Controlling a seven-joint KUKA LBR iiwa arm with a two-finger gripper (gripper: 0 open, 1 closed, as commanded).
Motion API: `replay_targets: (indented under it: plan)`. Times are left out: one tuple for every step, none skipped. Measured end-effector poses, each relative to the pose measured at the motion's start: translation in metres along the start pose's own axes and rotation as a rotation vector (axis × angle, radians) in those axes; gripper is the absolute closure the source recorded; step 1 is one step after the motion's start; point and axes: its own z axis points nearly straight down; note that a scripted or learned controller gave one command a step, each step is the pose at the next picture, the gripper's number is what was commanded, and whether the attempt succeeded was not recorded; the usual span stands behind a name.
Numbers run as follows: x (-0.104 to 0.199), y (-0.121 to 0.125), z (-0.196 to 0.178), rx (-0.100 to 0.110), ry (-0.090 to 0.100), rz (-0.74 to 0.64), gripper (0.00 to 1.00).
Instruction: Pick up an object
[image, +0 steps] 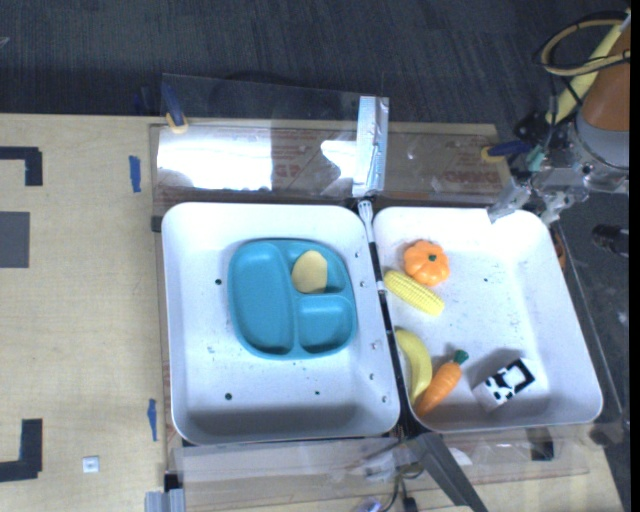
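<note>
The right bin (560, 300) holds a small orange pumpkin (428, 262), a yellow corn cob (413, 292), a banana (415, 362), a carrot (440, 386) and a black-and-white cube (505, 382). In the left bin (190, 300) a blue divided plate (270, 300) carries a pale yellow round fruit (310, 271) in its upper right compartment. My gripper (522, 198) hangs over the right bin's far right corner, well away from every object, with nothing visibly in it.
A clear plastic sheet (270, 150) and an upright divider (370, 145) stand behind the bins. Cables and the arm's base (600, 100) crowd the upper right. Wooden bench (70, 330) lies to the left.
</note>
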Motion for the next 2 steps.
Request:
replay_targets:
  plan:
    - [0.001, 0.002, -0.012, -0.003, -0.001, -0.004, 1.00]
    - [-0.014, 0.002, -0.074, -0.008, -0.006, -0.492, 1.00]
